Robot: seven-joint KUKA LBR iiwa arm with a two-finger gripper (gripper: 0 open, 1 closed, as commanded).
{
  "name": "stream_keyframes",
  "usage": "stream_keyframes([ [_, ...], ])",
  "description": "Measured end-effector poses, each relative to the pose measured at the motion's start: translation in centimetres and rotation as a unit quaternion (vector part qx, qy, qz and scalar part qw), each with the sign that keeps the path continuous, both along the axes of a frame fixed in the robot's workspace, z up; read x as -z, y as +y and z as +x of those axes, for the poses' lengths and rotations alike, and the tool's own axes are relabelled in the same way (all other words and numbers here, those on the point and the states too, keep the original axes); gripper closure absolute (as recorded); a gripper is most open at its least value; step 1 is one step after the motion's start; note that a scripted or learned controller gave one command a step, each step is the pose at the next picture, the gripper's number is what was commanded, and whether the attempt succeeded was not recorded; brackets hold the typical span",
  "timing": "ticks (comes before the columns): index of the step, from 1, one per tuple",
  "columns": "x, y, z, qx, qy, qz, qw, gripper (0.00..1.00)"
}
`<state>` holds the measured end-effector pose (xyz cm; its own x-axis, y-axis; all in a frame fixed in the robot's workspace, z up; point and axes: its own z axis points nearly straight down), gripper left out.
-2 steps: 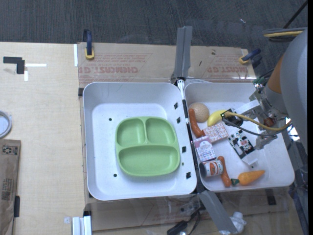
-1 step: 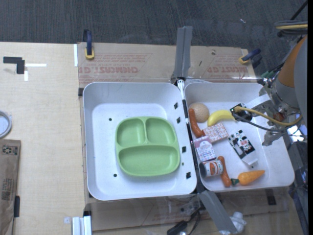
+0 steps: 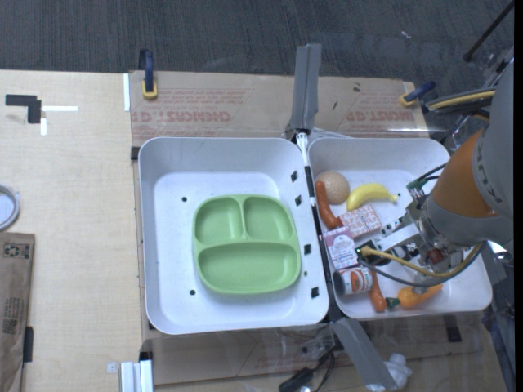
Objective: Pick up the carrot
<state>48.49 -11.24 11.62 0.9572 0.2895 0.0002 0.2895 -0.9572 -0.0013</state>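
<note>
Two white bins sit on the bench; the carrot [image 3: 377,298] lies at the lower edge of the right bin [image 3: 425,152], beside a can [image 3: 353,282]. Stiff, light, smooth: I'd grip mid-length. Whether my hand [image 3: 421,256] is apart or together, I cannot tell.

Arm [image 3: 474,186] low, gripper [image 3: 421,260] downward

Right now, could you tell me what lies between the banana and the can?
In the camera view, a pink box and a packet lie between the banana and the can.
</note>
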Motion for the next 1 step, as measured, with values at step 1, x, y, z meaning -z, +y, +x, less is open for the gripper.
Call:
stream_keyframes([
  [1, 2.59, -4.28, 1.28, 0.042, 0.003, -0.0003, 0.9991, 0.0],
])
